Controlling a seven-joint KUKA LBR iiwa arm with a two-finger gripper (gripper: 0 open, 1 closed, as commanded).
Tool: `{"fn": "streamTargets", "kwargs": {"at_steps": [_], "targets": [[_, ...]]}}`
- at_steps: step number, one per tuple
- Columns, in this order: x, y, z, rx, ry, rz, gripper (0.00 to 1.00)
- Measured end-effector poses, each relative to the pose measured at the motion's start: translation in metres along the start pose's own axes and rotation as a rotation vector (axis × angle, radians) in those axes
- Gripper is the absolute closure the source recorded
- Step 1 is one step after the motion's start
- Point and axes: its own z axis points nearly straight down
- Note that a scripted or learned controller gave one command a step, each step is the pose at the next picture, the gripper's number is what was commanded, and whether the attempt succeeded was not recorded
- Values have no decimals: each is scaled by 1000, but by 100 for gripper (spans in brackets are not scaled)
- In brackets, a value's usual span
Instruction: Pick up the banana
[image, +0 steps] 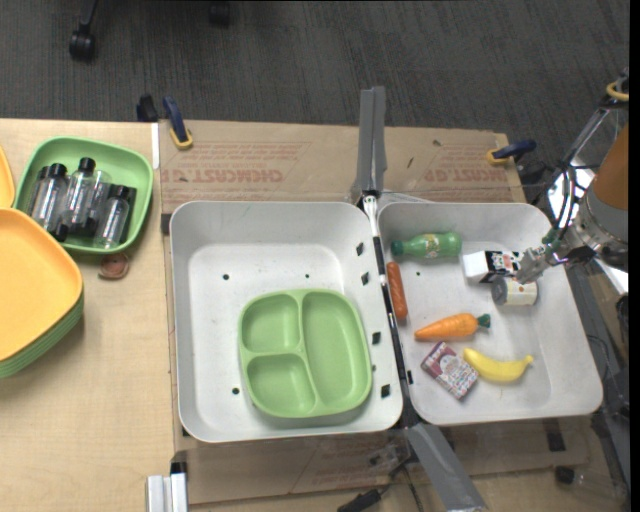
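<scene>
One smooth curved banana (499, 366) lies below the claw (530, 266); one tapered carrot (449, 326) sits between them. Claw's state: cannot tell.

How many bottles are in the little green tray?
4, side by side in the tray at the far left: bottles at and. More could hide underneath.

We see the banana (499, 366) lying flat on the floor of the right bin (570, 400), near its front right corner. It is bright yellow, gently curved, ends turned upward in our view, running left to right. Its left tip sits just beside a small red packet (449, 370), and the carrot (452, 326) lies just behind it. Nothing rests on top of it
</scene>
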Motion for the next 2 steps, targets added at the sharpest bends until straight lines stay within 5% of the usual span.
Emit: {"fn": "streamTargets", "kwargs": {"at_steps": [1, 2], "targets": [[-2, -74, 38, 4, 2, 243, 100], [9, -53, -7, 2, 0, 203, 100]]}}
